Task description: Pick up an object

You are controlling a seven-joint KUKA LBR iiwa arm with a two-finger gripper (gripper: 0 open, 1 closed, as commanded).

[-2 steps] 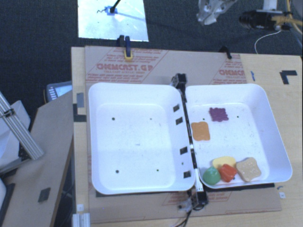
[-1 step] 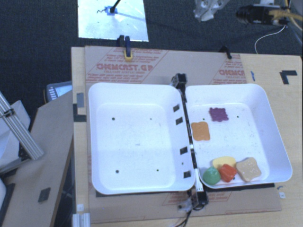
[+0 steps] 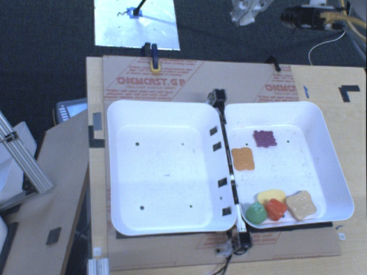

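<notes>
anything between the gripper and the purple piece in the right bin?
Nothing visible. The gripper sits above the bench's far edge; the purple piece lies alone in the right bin, with the orange piece nearest, apart from it.

Two shallow white plastic bins sit side by side. The right bin [image 3: 321, 130] holds a purple bumpy cluster [image 3: 265, 138], an orange flat square piece [image 3: 243, 158], and, grouped at its near edge, a yellow lump [image 3: 270, 196], a green ball [image 3: 256, 213], a red chunk [image 3: 276, 209] and a tan toast-like slice [image 3: 301, 204]. The metallic gripper [image 3: 250, 7] hangs beyond the bench.
</notes>
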